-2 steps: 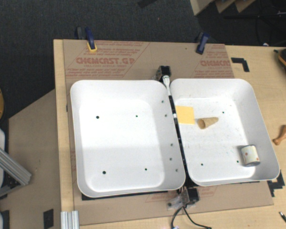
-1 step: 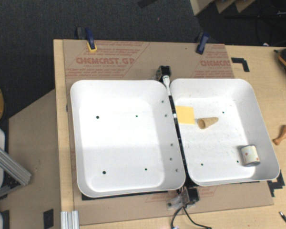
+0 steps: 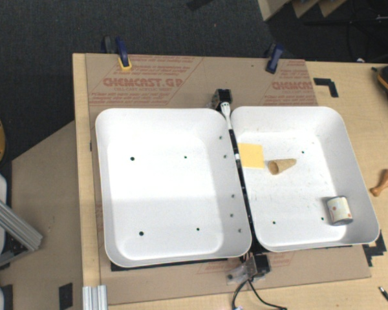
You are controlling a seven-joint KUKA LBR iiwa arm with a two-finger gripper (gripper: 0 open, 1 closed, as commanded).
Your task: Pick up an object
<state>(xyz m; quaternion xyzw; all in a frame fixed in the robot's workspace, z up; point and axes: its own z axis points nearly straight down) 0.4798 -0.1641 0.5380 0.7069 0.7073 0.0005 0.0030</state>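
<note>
Front and centre, nearest the lens, a black connector with trailing wires is tucked under the seam where the two bins meet. It's probably parked there so the cabling is kept off the working surfaces.

Biggest thing next: the brown board is pinned at the far edge by two blue clamps, presumably so nothing gets shoved around when a grab goes wrong. On it the left bin and the right bin are butted together side by side, rims touching along a dark strip. Nothing to pick is seen on the left bin's floor, so the task's thing has to be looked for in the right one.

Three loose items are found there. A small pale cylinder is lying on its side near the front right corner, close to the wall, which could leave little room on that side. A flat yellow square is laid against the left wall, just by the seam, and looks too thin to be gripped easily. A little tan cone is resting on its side just beside the square, out on open floor. It would be judged the easiest pick, though rolling should be expected.

How the gripper is set can't be told from this shot, so the pick is best counted as not yet started.
</note>
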